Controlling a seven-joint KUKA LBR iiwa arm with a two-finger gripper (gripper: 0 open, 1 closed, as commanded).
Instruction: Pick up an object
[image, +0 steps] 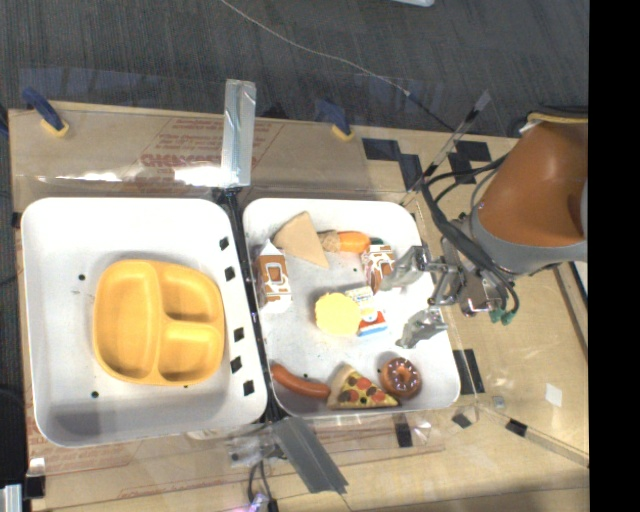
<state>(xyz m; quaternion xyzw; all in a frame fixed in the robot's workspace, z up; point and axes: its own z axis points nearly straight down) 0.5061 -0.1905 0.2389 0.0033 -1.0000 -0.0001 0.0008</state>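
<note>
Nothing picked up yet. All the toy food lies loose in the right bin (262, 222): a yellow cheese block (337, 313) near the middle, a small carton (372, 322) touching its right side, a tan wedge (298, 240) at the top with a carrot (350, 241) just beside it, and a second small carton (377, 264) below the carrot. A ketchup-style packet (274, 279) sits by the left wall. Along the bottom edge lie a sausage (298, 382), a pizza slice (360, 390) and a chocolate doughnut (401, 376), the last two touching or nearly so.

The gripper (418, 296) hangs over the right side of that bin, fingers (405, 268) spread apart, one up by the second carton, the other lower, above the doughnut. Nothing sits between them; bare bin floor shows in the gap. Height over the floor is hard to judge from this slant.

The left bin (40, 240) holds a yellow divided tray (158, 322), well apart from the gripper. The arm (530, 200) comes in over the table (540, 400) on the right.

My read: approach stage only. Left to do: settle on a target, likely the small carton or the doughnut since they're nearest, drop down, close, lift. Crowding near the cheese block could spoil a clean grab.
</note>
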